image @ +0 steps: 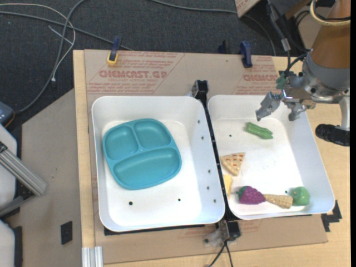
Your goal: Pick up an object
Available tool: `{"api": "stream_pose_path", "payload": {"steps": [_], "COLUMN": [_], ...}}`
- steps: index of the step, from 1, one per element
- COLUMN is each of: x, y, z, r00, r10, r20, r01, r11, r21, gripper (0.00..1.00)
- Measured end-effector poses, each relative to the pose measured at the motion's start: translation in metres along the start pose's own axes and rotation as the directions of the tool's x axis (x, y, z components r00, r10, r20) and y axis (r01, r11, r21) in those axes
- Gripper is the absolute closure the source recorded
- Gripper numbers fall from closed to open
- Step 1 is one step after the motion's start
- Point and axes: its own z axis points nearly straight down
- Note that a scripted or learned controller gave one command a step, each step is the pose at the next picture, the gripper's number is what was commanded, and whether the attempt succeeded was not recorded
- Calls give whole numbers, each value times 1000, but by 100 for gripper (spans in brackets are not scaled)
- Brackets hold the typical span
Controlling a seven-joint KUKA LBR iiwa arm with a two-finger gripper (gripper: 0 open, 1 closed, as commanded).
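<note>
My gripper [279, 109] hangs over the back of the right bin [311, 160], its two fingers spread open with nothing between them. A green pod-shaped toy [259, 130] lies just below and left of the fingers, apart from them. Nearer the front of that bin are a waffle-patterned wedge [233, 163], a yellow piece [227, 183] at the left wall, a purple grape bunch [251, 195], a tan cone-like piece [278, 200] and a green round toy [300, 195].
The left bin [111, 204] holds a teal divided plate [142, 152]. A black divider clamp [200, 88] sits between the bins at the back. Blue clamps [115, 49] [245, 53] pin the cardboard base. Open floor lies mid-right in the right bin.
</note>
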Motion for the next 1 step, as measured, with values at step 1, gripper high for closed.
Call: {"api": "stream_pose_path", "payload": {"steps": [1], "x": [0], "y": [2], "z": [-6], "r00": [1000], "r10": [-3], "r20": [2], "r01": [3], "r11": [1000], "r21": [-12], "gripper": [0]}}
